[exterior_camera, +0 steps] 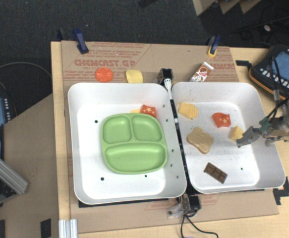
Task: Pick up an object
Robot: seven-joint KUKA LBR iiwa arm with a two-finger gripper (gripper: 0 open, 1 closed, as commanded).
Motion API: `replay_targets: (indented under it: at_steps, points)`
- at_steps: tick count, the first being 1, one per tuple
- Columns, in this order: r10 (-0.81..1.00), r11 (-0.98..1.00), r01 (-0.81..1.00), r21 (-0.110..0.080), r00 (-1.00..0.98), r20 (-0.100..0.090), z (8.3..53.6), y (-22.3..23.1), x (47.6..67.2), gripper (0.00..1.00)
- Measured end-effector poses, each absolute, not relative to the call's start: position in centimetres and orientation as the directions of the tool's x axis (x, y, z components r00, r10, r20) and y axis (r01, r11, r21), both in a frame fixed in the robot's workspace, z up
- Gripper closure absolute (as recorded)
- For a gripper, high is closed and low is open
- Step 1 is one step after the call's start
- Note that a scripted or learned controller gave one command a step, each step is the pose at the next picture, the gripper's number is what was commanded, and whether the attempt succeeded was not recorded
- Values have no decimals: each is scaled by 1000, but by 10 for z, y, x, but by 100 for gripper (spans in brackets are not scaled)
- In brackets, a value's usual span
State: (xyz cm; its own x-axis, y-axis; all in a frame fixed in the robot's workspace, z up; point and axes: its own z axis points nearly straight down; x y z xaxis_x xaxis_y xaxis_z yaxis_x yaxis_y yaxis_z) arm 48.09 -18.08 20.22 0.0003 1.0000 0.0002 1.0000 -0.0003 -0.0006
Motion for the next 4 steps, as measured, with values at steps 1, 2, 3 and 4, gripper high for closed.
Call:
replay_targets:
  at_steps: [1,2,3,4]
  points:
    - [1000,1,1000,4,-1,-4,131,-225,560,0]
    - [1000,7,1000,10,-7,-1,162,-187,643,0]
    - [1000,0,1000,-10,0,4,79,-159,601,0]
    - [1000,0,1000,3,0,-1,96,-161,605,100]
